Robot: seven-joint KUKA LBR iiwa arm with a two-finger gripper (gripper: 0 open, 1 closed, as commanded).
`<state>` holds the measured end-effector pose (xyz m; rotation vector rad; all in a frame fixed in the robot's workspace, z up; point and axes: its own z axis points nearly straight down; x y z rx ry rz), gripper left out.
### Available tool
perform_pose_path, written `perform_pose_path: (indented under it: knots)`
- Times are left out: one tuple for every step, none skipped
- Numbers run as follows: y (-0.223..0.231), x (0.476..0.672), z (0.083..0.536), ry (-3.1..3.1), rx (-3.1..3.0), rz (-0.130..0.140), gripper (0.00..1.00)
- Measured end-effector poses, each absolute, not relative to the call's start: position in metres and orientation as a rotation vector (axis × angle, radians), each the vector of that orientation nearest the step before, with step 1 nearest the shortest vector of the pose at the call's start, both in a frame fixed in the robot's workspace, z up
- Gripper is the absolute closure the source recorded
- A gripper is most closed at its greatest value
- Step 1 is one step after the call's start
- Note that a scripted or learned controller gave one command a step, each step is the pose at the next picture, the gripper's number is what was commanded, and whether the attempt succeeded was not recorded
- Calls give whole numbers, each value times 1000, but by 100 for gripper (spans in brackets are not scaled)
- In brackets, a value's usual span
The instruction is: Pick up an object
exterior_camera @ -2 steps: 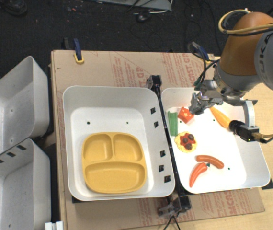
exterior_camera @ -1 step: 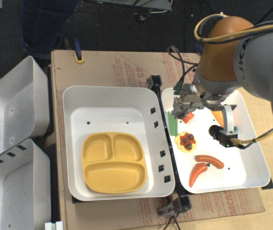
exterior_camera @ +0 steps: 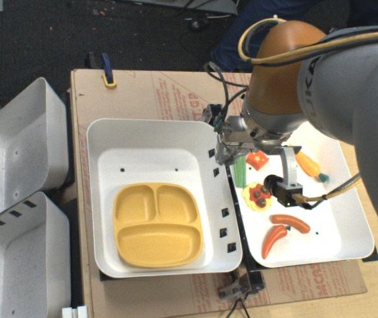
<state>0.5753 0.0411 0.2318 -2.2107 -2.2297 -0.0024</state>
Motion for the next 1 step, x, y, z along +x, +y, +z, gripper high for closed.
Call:
perform_pose_path:
  knots:
    - [89,581,240,-2230,-2213,-4,100]
